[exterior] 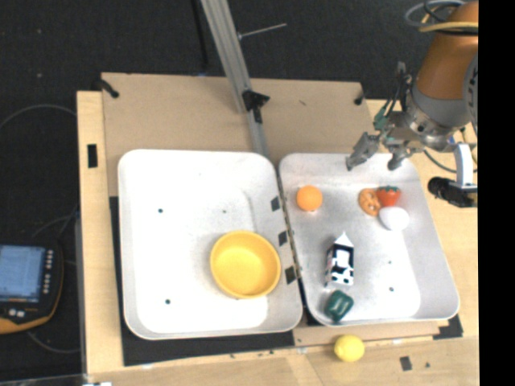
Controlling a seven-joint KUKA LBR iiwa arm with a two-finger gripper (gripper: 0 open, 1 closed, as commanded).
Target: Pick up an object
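Metal pole (229,51) slants over bench; handheld screen (26,284) far left; black cable (40,183) near it.

Robotics lab: bench (185,111) with white bins (161,183), teach pendant (24,284).

bins (193,175) looked smooth matt white plastic, finely speckled | yellow bowl (245,264) – glossy plastic | counter (161,115) was matt tan board | slanted pole (227,43) – brushed grey metal | arm's orange band (447,67) had a satin sheen
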